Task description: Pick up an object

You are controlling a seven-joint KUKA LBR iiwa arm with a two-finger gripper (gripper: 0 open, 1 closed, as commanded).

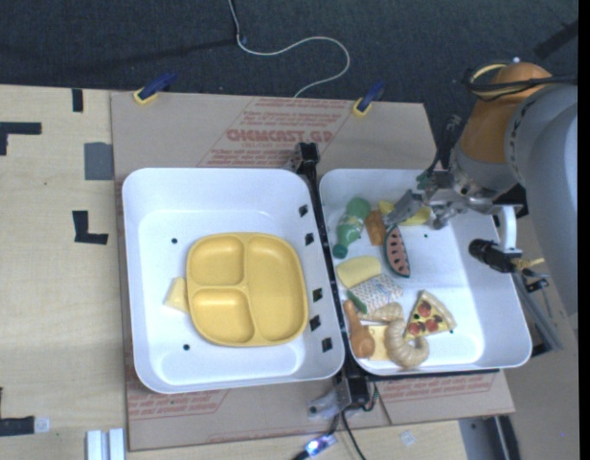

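A divided plate (247, 288) lies in the left bin (147, 257); toy foods (391, 300) fill the right.

A: Where is there room in the right bin (510, 348)?

B: Along its right side, the white floor lies bare from the top corner to the bottom corner. The left half is crowded: a green bottle (351, 223), a watermelon slice (397, 251), a yellow wedge (358, 272), a pizza slice (427, 316) and a pretzel (406, 344) sit close together, some touching.

A: And the gripper (410, 209)?

B: It hangs over the upper middle, just beside the watermelon slice.

A: The left bin (147, 195)?

B: 1 yellow divided plate (247, 288) takes the middle. A bare strip runs all around it, widest along the top.
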